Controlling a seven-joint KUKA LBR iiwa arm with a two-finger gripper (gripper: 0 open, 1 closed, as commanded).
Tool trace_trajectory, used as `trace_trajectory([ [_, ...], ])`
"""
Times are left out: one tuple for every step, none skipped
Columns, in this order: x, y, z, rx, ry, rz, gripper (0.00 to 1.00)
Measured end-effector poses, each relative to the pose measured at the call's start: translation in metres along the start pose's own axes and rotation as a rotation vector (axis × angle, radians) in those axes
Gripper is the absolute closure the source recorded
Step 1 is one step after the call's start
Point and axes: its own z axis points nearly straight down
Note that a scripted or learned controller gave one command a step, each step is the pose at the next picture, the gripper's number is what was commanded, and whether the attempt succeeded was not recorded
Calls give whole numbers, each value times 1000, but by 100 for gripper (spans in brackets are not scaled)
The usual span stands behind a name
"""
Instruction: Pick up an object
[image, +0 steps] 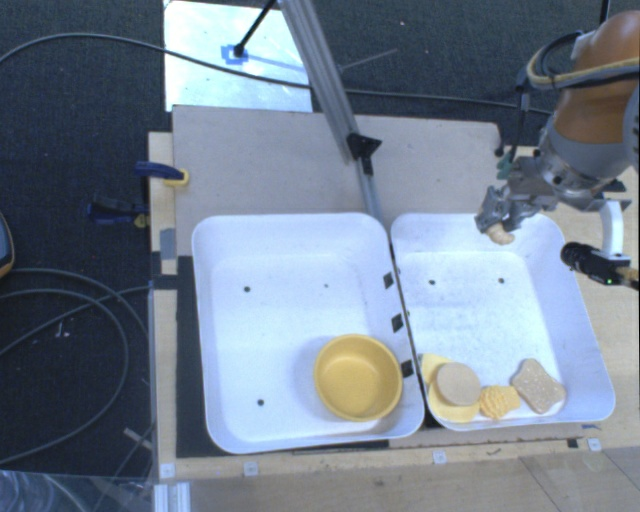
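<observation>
I've got the arm in at upper right of the frame, gripper (499, 222) over the far rim of the right bin (520, 300). There's a small tan, biscuit-like piece (499, 236) right at the fingertips, and it looks pinched between them, so I read the fingers as closed on it, tho the view is small & a bit soft there. Can't tell if the piece is clear of the bin rim or touching it.

Step, as I judge it: grasp made, lift under way or about to be. Next move calls for a straight rise w/o bumping the rim, then check the piece comes along.

Other stuff sits low in the frame: yellow bowl (358, 376) in the left bin (260, 250), and in the right bin's near corner a round slice (458, 383), a waffle-like bit (499, 401) & a toast piece (537, 386), well apart from the gripper.
</observation>
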Motion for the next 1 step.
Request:
trace_trajectory([
  [44,-1,2,1,0,1,100],
])
